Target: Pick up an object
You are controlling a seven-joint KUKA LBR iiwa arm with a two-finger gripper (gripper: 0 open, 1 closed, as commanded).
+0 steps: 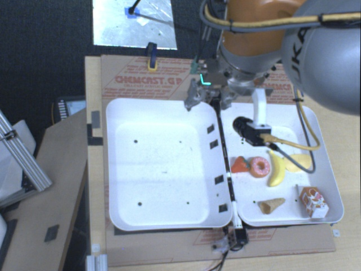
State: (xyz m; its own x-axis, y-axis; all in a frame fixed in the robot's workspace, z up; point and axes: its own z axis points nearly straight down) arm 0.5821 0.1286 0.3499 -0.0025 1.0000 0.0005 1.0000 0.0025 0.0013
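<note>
Grey-fingered gripper [210, 98] hovering at the far rim where the bins meet, fingers parted, gripping nothing. Pink doughnut [260, 166], banana [277, 171], cone [272, 205] and small carton [313, 202] lying untouched in the right bin [330, 168]; picking seemingly not yet begun.

- The arm [293, 33] is cut off by the top and right edges, so its upper links go unseen.
- The gripper [210, 99] hangs over the far end of the divider; its fingertips are dark and blurred.
- The far rim of the right bin [330, 151] is hidden under the wrist.
- The small box [313, 202] bears a print too small to read.
- A red piece [241, 165] beside the donut [260, 166] is possibly a strawberry.
</note>
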